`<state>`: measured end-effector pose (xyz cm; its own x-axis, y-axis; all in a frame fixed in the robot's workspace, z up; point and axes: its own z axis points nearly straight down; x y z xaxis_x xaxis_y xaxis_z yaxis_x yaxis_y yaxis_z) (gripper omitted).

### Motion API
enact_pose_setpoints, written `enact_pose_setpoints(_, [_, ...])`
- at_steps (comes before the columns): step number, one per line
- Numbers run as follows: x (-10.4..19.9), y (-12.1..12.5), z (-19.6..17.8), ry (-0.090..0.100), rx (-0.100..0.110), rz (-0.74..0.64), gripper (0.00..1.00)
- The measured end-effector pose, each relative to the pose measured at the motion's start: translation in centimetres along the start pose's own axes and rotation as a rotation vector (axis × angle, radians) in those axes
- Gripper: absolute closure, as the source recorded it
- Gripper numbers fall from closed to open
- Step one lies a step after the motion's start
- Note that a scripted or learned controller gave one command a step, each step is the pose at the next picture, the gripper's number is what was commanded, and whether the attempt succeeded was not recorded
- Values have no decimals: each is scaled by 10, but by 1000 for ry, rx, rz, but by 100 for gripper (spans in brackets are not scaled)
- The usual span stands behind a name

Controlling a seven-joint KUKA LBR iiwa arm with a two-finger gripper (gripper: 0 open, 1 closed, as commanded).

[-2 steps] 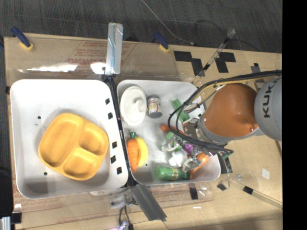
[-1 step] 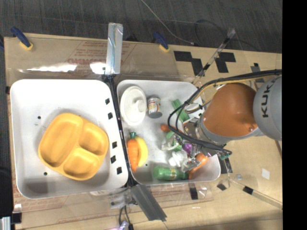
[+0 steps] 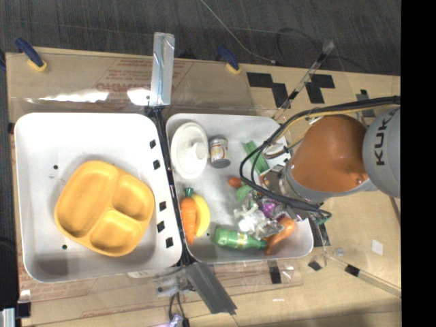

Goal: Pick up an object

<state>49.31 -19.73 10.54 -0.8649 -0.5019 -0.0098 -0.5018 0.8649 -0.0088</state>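
From above, the gripper point(image 3: 262, 206) hangs low in the right bin point(image 3: 225, 125), buried in a clutter of small toys; whether it is open or closed, I cannot tell. At its 9 o'clock lies a carrot point(image 3: 189, 213); at 6 o'clock, a green bottle point(image 3: 238, 238). The left bin point(image 3: 34, 155) holds a yellow divided plate point(image 3: 103, 206).

Bench point(image 3: 381, 278) bears left bin point(image 3: 34, 182) and right bin point(image 3: 225, 125).
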Motion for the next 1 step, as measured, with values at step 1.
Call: enact_pose_setpoints(1, [-78, 19, 12, 6, -9, 55, 100])
